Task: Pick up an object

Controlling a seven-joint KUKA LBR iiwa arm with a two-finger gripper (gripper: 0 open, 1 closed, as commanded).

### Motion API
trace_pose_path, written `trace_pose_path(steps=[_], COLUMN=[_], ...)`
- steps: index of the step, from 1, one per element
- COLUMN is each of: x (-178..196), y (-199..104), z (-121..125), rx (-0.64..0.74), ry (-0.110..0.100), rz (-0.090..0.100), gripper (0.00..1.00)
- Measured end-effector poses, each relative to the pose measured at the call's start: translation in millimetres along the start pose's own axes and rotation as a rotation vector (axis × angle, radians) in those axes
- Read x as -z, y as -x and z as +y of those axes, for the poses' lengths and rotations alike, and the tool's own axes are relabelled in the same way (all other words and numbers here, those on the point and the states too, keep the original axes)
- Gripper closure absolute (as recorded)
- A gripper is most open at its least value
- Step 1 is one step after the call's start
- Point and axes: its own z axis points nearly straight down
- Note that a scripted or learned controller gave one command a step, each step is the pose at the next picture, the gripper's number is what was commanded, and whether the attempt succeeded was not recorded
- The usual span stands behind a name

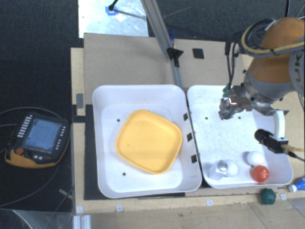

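Gripper [228, 109] (finger state: can't tell) hangs over right bin [209, 142]; centre over red ball [260, 173] before descending.

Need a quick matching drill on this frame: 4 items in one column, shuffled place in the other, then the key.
Items:
1. yellow plate
2. orange ball
3. tool
4. teach pendant

Places:
A. near front right corner of the right bin
B. outside the bins, at the view's left
C. in the left bin
D. over the back part of the right bin

Pairs: 1-C, 2-A, 3-D, 4-B
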Motion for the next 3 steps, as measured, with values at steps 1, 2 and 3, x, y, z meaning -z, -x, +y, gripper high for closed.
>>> trace_pose_path(steps=[1,2,3], x=[-16,-10,-12], y=[-49,-103,-142], z=[14,28,47], rx=[-0.001,0.000,-0.002], ry=[-0.002,0.000,-0.001], rz=[0.000,0.000,0.000], gripper=[1.00,1.00,1.00])
